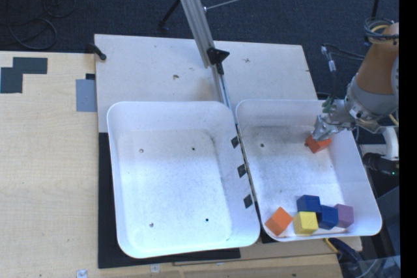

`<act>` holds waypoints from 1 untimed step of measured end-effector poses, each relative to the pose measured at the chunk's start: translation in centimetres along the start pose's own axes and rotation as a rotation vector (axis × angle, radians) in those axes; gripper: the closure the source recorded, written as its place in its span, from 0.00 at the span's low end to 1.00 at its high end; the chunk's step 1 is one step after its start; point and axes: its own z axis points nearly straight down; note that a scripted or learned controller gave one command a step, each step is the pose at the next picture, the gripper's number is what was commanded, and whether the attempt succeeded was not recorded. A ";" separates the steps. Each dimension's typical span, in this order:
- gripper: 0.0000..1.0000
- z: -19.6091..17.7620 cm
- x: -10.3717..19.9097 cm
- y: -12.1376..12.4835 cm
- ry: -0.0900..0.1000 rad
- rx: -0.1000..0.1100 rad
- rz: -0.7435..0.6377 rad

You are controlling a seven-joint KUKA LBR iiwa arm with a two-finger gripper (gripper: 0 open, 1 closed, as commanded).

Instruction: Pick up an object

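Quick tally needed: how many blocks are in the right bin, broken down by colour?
Red-orange block, at the gripper: 1
Orange block: 1
Yellow block: 1
Blue blocks: 2
Purple block: 1
Total: 6, all in the right bin.

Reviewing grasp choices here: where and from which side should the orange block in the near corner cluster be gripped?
Grip the orange block from above, across its two free sides at the cluster's left end. Its right side crowds the yellow block, and the bin wall sits close on the near side.
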 end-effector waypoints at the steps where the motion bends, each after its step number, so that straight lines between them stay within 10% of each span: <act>1: 0.00 -0.5 0.0 -0.1 0.000 -0.002 -0.003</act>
